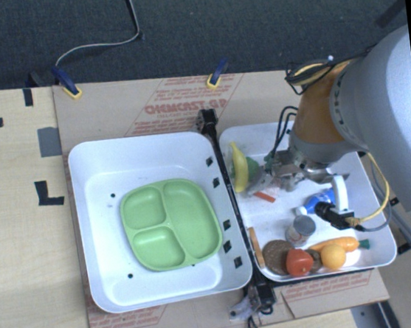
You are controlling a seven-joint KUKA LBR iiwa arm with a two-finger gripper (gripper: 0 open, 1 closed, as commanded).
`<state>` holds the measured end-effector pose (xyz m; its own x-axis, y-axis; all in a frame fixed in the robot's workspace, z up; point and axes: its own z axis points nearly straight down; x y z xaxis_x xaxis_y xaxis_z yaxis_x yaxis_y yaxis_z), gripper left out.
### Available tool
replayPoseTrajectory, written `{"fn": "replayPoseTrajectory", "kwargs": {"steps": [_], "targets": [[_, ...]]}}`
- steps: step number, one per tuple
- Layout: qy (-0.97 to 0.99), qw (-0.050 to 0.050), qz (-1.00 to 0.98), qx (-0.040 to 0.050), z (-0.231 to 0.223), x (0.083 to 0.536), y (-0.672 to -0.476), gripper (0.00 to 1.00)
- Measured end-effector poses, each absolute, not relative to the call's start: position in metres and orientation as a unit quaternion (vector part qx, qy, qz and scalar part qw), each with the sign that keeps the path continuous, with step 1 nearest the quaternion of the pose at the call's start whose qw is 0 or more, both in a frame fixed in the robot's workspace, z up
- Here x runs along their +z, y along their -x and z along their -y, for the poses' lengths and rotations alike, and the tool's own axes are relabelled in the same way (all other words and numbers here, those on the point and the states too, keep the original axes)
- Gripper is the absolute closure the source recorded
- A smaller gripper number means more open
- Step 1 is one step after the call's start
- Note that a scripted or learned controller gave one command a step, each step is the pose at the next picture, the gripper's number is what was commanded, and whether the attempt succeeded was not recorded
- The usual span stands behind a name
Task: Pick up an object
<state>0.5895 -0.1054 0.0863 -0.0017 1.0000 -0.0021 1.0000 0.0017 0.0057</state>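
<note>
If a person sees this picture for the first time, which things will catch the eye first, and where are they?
The light green divided plate stands out first, lying alone in the left bin. Next comes the grey arm with its orange band, reaching from the right over the right bin, its gripper low near a yellow and green item by the divider. Bright pieces cluster along that bin's near edge: a red tomato and a yellow fruit.

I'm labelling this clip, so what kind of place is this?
Probably a robotics lab test bench: a grey arm over two white bins, toy food, and a cardboard sheet clamped down.
</note>
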Motion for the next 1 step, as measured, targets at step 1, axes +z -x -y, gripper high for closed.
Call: {"fn": "replayPoseTrajectory", "kwargs": {"steps": [1], "targets": [[-0.707,0.002,-0.707,0.0006,0.1058,0.0957,-0.5890,1.00]]}}
